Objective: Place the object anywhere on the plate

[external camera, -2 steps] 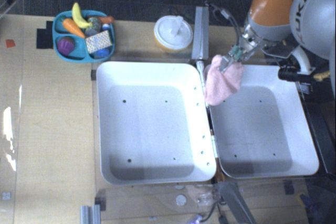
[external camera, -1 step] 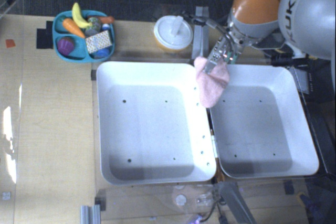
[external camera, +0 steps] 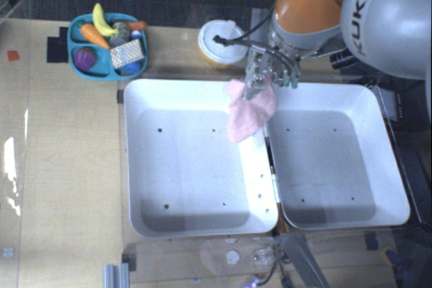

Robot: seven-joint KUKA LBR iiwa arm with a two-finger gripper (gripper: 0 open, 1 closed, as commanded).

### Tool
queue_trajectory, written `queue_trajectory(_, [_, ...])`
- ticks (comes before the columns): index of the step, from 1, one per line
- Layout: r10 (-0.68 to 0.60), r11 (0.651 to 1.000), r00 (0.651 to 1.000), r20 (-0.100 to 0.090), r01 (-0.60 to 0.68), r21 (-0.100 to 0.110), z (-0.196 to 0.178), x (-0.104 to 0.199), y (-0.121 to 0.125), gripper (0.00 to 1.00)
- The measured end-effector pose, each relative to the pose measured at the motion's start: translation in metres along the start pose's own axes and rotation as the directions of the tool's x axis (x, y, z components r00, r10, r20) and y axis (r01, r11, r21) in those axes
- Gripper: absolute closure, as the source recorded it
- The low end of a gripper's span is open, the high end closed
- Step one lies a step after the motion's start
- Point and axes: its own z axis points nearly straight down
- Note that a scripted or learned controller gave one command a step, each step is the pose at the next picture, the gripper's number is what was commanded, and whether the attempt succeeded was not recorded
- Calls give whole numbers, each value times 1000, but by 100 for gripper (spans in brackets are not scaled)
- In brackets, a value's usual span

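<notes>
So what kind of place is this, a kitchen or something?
More likely a robot test lab: a KUKA arm dangles a pink cloth over two white bins, with a toy food tray nearby.

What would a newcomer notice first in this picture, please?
The big grey and orange arm at top right, its gripper holding a pink cloth that dangles over the seam between the two white bins. Next, the blue tray of toy food at top left.

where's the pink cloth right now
The pink cloth hangs from the claw near the top of the camera view, over the seam between the left bin and right bin.
</notes>
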Motion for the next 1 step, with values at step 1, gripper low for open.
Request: queue_trajectory(1, [-110, 994, 994, -1, 110, -1, 5, 5, 52, 100])
